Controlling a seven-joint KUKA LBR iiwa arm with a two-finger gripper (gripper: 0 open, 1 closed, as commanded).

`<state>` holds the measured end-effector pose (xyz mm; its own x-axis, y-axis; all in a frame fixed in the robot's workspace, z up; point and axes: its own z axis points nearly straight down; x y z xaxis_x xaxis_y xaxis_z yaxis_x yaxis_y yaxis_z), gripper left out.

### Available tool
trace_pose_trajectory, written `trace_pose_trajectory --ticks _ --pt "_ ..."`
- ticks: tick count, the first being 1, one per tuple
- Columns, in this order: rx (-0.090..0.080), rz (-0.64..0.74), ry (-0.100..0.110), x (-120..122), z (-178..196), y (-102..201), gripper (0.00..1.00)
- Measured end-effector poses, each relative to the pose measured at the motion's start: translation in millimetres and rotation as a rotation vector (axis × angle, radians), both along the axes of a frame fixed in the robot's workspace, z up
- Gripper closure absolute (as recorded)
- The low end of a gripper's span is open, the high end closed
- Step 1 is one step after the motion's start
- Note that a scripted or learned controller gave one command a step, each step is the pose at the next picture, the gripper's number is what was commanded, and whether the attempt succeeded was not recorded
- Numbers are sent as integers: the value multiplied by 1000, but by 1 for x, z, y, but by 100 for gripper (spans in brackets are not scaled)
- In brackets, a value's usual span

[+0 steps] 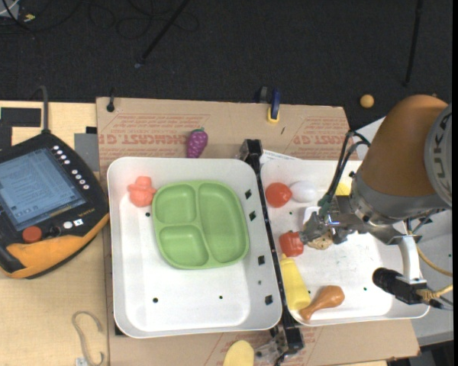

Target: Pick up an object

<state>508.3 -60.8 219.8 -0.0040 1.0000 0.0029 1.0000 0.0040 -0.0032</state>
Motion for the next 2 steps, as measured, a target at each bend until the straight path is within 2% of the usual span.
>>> trace_pose_trajectory --ticks 1,2 --pt "-1 0 0 21 -6 50 100" --pt "-1 0 0 29 -3 100 100"
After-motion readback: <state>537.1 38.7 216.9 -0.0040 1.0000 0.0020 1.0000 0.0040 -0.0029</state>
